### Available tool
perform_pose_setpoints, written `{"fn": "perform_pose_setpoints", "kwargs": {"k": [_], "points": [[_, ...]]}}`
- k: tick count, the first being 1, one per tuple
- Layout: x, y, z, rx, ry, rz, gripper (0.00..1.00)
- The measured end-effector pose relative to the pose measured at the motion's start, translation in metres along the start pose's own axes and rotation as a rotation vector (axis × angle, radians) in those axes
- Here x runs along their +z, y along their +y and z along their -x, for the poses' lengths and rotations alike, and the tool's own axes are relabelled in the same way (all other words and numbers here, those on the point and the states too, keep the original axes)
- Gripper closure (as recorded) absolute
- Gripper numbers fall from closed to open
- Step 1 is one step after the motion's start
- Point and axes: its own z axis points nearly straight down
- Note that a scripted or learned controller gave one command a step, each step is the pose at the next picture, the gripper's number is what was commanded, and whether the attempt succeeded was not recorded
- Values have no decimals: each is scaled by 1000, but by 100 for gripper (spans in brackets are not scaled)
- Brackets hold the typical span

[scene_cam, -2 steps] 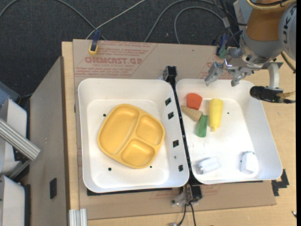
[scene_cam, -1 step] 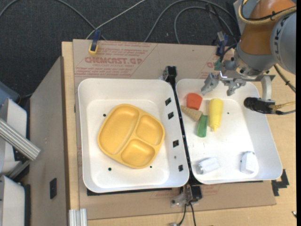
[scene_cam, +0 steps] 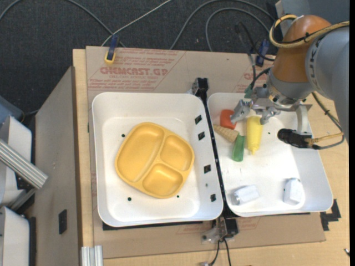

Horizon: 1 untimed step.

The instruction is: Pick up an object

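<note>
A yellow squeeze bottle [scene_cam: 254, 135] lies lengthwise on the floor of the right bin [scene_cam: 310, 176]. My gripper [scene_cam: 253, 111] hangs over the bottle's far end, open, with one finger on each side of the bottle's tip. Just left of it are a red block [scene_cam: 227, 118], a tan waffle cone [scene_cam: 226, 133] and a green piece [scene_cam: 238, 148] that touches the bottle's left side. Nothing is lifted off the bin floor.
Two white objects [scene_cam: 244, 194] [scene_cam: 293, 190] rest near the right bin's front edge. The left bin [scene_cam: 105, 193] holds a yellow divided plate [scene_cam: 154, 159]. A black divider [scene_cam: 209, 148] runs between the bins. Cables trail across the dark floor behind the bench.
</note>
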Motion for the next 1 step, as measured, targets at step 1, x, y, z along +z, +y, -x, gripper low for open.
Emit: {"fn": "perform_pose_setpoints", "kwargs": {"k": [1], "points": [[18,7,2,0,-7,28,0]]}}
